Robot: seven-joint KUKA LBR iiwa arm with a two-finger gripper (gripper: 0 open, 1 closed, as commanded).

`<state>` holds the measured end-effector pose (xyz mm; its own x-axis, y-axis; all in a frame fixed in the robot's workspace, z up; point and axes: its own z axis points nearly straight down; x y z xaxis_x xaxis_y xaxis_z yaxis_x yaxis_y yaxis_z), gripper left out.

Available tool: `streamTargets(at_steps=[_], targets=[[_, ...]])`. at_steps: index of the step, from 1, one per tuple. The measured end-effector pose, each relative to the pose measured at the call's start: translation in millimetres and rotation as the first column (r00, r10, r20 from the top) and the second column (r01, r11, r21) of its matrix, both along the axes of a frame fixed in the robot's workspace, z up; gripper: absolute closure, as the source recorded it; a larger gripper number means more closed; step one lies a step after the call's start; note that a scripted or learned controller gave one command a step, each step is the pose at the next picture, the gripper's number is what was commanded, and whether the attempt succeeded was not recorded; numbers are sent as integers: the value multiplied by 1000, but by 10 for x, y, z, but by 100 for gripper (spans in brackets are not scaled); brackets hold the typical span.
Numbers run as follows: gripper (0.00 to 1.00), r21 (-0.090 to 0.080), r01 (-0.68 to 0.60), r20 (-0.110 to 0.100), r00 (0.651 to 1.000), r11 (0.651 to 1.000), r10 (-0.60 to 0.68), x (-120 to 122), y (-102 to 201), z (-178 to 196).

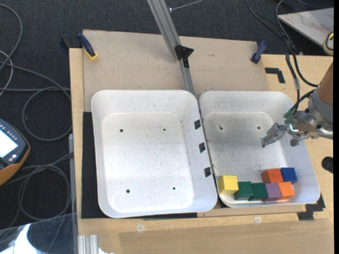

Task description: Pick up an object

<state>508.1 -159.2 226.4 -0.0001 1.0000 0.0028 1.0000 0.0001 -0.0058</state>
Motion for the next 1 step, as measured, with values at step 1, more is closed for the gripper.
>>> streamTargets(at_steps=[1], targets=[[0,-1,0,6,1000,1000,0,10,-1,22]])
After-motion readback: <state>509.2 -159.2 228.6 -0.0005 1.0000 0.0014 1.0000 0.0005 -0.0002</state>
